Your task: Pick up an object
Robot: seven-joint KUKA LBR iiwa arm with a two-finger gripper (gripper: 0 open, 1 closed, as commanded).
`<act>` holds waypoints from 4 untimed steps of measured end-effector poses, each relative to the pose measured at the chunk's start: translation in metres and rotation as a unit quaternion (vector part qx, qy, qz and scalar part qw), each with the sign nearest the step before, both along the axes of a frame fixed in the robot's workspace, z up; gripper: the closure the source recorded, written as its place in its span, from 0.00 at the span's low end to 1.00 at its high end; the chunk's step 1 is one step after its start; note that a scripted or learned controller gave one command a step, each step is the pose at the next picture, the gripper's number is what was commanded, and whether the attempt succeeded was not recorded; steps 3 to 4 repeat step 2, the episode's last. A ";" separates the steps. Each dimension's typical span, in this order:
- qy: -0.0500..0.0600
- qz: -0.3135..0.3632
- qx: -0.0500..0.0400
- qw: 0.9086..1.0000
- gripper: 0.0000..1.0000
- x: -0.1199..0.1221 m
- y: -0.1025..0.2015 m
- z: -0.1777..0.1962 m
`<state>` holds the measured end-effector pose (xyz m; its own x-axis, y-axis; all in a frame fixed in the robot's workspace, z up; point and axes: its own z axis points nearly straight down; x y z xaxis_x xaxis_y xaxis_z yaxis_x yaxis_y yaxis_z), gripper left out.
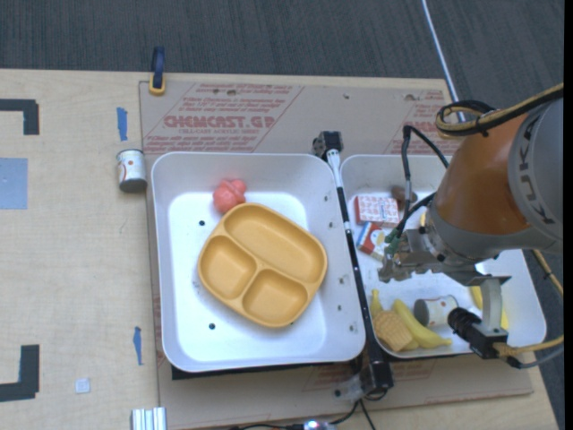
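My arm (501, 177) is the biggest thing here. It is grey with an orange band, and it comes in from the right and hangs over the right bin (534, 330). The left bin (170, 240) sits just beside it, and their walls touch in the middle. A yellow plate (261, 264) with three parts lies in the left bin. A small pink lump (229, 193) sits at the plate's far edge.

My gripper (405, 262) is low inside the right bin, near its left wall. I cannot tell if it is spread or pressed together, because my wrist hides it.

A red and white packet (377, 209) lies behind my gripper. A yellow banana (419, 324) and a yellow waffle piece (390, 328) lie in front of it, near the front wall.
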<state>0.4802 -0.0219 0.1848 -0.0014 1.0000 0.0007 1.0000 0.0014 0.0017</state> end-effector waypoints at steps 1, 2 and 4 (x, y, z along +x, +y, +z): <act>0.000 -0.001 -0.001 1.000 1.00 0.003 -0.065 0.000; 0.000 0.000 -0.001 1.000 1.00 0.012 -0.024 0.013; 0.000 0.000 -0.001 1.000 1.00 0.012 -0.024 0.013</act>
